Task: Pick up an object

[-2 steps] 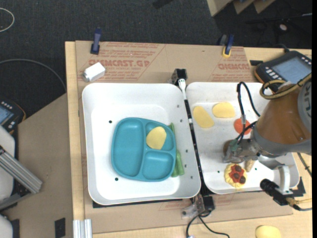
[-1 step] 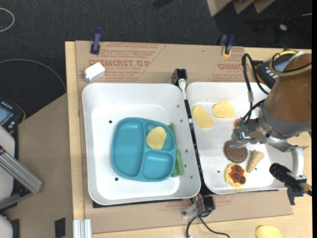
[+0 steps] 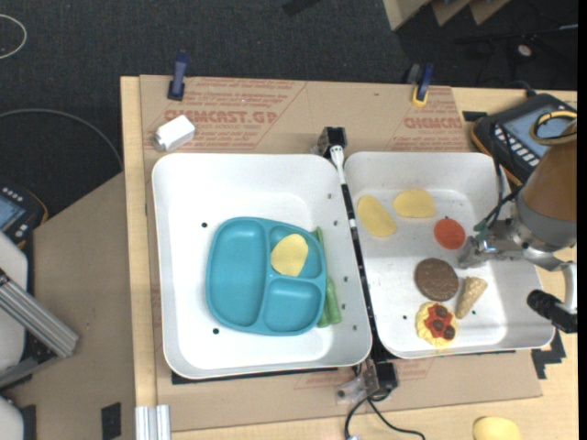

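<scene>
The arm (image 3: 558, 195) is cut off by the right edge, the end effector (image 3: 477, 248) is too small to read, a green thing (image 3: 328, 293) hides mostly behind the blue tray (image 3: 246, 278), and a yellow object (image 3: 495, 428) is clipped at the bottom.

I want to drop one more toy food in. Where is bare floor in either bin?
Left bin: a bare strip above the teal tray. Right bin: crowded mid-floor around the brown patty; bare along its left wall below the yellow chip.

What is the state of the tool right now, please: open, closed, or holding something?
Tool: it cannot be told; it sits low in the right shallow white bin, beside the round red toy tomato.
</scene>
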Action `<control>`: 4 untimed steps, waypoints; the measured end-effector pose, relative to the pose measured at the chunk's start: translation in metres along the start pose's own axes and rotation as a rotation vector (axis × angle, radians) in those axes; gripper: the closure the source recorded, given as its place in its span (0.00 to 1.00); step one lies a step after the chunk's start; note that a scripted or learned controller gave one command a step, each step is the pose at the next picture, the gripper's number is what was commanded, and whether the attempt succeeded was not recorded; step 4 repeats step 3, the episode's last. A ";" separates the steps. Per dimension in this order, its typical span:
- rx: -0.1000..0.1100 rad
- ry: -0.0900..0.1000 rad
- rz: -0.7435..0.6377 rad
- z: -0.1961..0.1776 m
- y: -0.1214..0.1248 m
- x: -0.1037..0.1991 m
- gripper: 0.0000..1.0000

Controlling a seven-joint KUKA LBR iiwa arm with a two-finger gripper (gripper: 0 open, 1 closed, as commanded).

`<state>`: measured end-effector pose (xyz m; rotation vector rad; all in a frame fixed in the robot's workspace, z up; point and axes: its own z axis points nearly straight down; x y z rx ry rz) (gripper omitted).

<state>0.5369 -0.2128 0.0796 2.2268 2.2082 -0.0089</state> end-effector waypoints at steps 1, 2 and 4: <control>-0.008 0.005 -0.011 -0.006 0.090 -0.010 1.00; -0.007 0.005 -0.011 -0.012 0.132 -0.009 1.00; -0.020 0.000 -0.009 -0.209 0.108 -0.013 1.00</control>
